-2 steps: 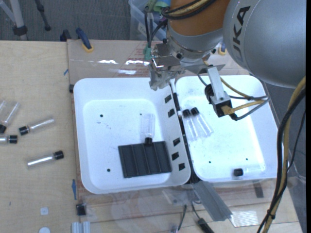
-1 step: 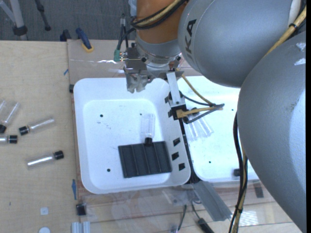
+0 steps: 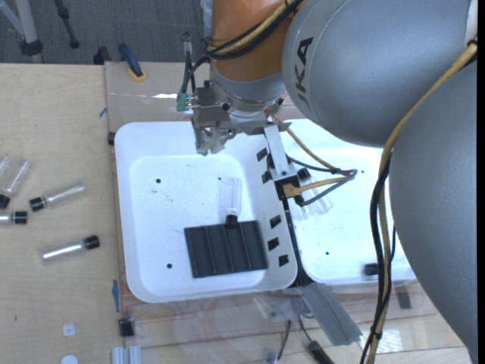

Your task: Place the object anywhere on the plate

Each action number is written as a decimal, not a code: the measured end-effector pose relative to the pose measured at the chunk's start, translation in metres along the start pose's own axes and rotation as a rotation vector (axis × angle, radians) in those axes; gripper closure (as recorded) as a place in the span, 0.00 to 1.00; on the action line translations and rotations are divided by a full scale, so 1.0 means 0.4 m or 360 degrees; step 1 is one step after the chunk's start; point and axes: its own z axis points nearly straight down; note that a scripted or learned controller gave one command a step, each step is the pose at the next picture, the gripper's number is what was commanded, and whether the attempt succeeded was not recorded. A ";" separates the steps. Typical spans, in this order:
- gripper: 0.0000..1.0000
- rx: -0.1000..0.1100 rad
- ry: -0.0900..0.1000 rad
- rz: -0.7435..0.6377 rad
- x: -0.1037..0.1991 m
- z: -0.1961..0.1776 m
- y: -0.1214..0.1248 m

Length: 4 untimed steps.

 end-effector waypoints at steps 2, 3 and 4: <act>1.00 -0.0003 0.0001 -0.0724 0.003 -0.022 -0.137; 1.00 -0.0002 0.0001 -0.0715 0.019 0.096 -0.163; 1.00 -0.0014 -0.0004 -0.1331 -0.091 -0.132 -0.101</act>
